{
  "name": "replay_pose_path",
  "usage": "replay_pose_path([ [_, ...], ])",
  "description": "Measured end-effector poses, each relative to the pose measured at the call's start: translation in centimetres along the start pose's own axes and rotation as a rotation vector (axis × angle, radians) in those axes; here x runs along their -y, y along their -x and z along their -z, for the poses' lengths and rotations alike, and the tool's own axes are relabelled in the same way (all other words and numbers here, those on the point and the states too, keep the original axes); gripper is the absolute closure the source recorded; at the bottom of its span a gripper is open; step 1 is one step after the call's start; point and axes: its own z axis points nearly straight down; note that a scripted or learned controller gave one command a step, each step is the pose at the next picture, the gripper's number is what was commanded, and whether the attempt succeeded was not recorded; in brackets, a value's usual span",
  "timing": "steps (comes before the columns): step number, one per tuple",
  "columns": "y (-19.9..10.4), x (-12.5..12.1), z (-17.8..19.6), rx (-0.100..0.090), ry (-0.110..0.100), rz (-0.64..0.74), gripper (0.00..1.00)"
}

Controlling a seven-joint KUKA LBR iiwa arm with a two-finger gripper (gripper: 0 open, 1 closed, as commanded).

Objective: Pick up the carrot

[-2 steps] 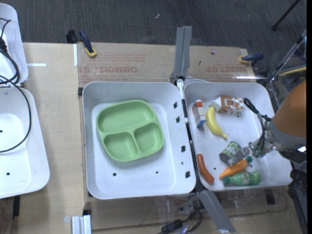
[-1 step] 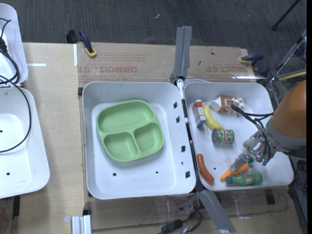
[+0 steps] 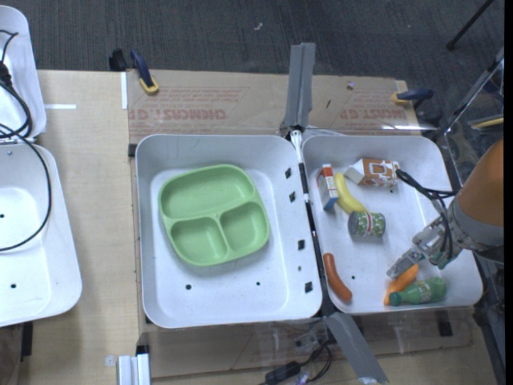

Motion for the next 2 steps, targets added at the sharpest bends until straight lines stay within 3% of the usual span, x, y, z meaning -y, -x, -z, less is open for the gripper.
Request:
replay_pose_path([
  [1, -0.16, 0.16, 0.53, -0.006, -0.005, -0.002, 1.0],
  [2, -0.15, 0.18, 0.53, -0.006, -0.005, -0.003, 0.0],
])
